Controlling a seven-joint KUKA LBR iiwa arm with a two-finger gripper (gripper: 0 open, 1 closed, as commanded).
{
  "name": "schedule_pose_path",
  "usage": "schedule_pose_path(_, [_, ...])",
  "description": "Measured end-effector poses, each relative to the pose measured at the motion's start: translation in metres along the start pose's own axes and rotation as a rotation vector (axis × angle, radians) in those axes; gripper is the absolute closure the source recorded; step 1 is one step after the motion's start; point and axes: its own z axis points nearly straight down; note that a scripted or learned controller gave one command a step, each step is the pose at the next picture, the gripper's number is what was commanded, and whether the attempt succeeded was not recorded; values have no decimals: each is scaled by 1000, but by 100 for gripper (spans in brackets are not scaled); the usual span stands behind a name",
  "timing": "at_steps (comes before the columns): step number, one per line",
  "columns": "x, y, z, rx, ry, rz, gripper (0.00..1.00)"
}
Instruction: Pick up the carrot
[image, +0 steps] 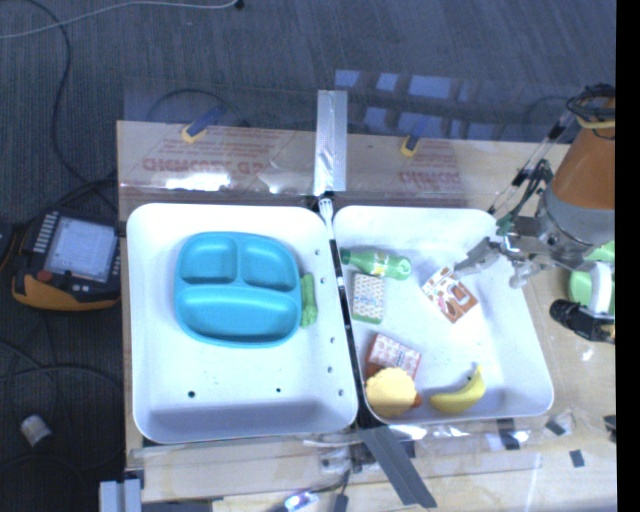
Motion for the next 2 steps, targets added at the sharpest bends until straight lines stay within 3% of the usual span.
schedule_pose_path(1, [0, 0, 0, 0, 0, 0, 0])
schedule_pose_path(2, [-11, 36, 65, -9, -3, -218, 0])
